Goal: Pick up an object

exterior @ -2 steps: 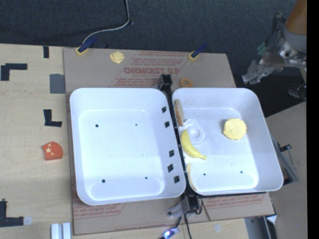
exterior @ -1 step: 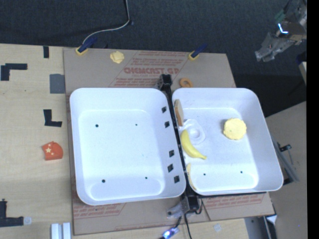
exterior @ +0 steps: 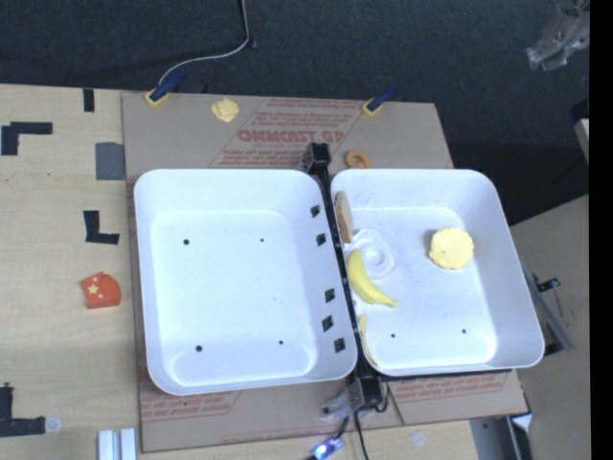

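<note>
Within the right bin lie a curved banana and round yellow lump; end effector state unclear.

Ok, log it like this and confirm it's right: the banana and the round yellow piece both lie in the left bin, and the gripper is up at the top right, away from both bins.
Not quite. The camera view shows the banana and the round yellow piece in the right bin, not the left bin. The rest holds: the gripper is at the top right, away from both bins.
</note>
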Controlling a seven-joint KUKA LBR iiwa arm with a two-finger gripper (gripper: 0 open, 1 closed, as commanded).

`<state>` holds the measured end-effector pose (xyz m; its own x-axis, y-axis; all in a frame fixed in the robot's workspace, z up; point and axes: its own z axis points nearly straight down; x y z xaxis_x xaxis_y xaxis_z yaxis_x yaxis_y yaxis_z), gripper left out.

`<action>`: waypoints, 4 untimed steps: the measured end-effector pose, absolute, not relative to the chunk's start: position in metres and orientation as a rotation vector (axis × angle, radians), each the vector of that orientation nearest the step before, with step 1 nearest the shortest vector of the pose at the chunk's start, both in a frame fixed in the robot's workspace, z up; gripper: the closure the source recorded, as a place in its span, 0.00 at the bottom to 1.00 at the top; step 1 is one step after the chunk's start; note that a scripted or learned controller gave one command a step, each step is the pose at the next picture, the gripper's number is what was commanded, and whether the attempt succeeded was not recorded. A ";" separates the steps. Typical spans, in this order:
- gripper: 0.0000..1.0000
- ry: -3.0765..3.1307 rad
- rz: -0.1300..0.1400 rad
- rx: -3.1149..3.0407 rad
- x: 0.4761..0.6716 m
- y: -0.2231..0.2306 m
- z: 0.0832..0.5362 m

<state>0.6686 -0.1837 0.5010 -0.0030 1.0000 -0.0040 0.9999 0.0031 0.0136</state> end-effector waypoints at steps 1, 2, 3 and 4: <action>1.00 2.218 0.001 2.217 0.668 -0.187 0.538; 0.00 2.221 -0.002 2.220 0.669 -0.187 0.535; 1.00 2.221 -0.002 2.217 0.669 -0.186 0.545; 0.00 2.222 -0.003 2.218 0.669 -0.186 0.545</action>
